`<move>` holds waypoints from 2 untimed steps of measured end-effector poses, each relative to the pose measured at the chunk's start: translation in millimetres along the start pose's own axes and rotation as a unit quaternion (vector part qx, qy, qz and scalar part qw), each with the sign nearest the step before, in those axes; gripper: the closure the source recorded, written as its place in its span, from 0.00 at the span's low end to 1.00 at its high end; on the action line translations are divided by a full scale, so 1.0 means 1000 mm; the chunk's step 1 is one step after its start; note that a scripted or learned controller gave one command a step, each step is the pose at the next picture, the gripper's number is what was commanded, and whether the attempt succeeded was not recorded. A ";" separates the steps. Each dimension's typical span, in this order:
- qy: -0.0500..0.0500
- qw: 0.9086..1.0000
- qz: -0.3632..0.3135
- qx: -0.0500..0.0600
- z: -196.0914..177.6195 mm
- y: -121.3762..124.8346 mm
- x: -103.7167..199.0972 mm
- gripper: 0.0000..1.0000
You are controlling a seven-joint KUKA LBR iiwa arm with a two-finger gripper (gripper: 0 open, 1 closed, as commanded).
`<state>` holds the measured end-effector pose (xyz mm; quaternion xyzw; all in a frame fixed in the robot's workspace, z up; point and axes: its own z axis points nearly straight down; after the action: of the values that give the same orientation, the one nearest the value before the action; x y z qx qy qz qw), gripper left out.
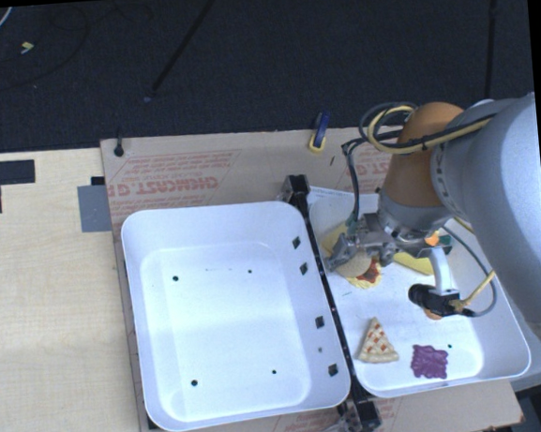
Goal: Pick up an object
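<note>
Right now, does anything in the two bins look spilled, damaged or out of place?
Nothing stands out. In the right bin the pizza slice and the purple piece lie flat and apart, whole. The gripper is low over a yellow item and other pieces near the divider, partly hiding them.

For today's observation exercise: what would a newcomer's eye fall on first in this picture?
First the big grey arm with its orange band, reaching from the right into the right bin. Next, the toy pizza slice and purple piece near that bin's front. The left bin lies beside it.
</note>
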<state>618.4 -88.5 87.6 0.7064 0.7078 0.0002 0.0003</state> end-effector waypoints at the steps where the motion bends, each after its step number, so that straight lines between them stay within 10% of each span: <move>1: 0.001 1.000 0.001 0.004 0.001 0.025 0.004 0.00; 2: 0.001 1.000 -0.002 0.009 -0.009 0.023 0.004 1.00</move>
<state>640.9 -84.2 96.5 0.7048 0.7093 -0.0057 -0.0072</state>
